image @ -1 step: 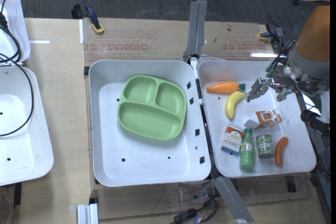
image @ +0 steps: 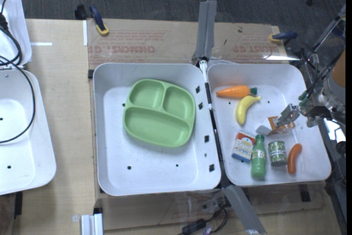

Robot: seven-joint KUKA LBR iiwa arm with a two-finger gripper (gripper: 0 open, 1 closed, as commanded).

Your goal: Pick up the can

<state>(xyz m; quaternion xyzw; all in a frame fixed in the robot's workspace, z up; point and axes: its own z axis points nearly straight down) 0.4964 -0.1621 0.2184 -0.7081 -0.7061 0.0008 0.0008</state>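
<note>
- As far as the camera view shows, the pick has not happened yet, and the left-hand bin (image: 110,135) plays no part in it: it carries a green divided plate (image: 160,112) and nothing belonging to the task.
- Moving right across the divider, the right-hand bin (image: 231,170) holds all the small items: a carrot (image: 234,92) and a banana (image: 246,108) toward the back, a small carton (image: 242,147) and a green bottle (image: 258,157) toward the front.
- Just right of the bottle stands the can (image: 277,153), upright on the bin floor near the front edge, apparently touching or nearly touching the bottle on one side, with a red sausage (image: 294,158) close on the other.
- The can looks short and squat, with a pale metal lid and a green label with some print on it too small to read; it shows no dent or tilt.
- Above and slightly behind the can, the gripper (image: 286,116) hangs over a small orange packet (image: 280,124), reaching in from the right.
- Its fingers look parted, with nothing visibly clamped between them; the packet lies under or right against them, and whether they touch it I cannot tell.
- My judgement: nearly the whole task is left. The gripper needs to shift toward the front of the bin, come down around the can, close and lift.
- With neighbours crowding both sides of the can, there seems to be little room for the fingers to slip in.
</note>
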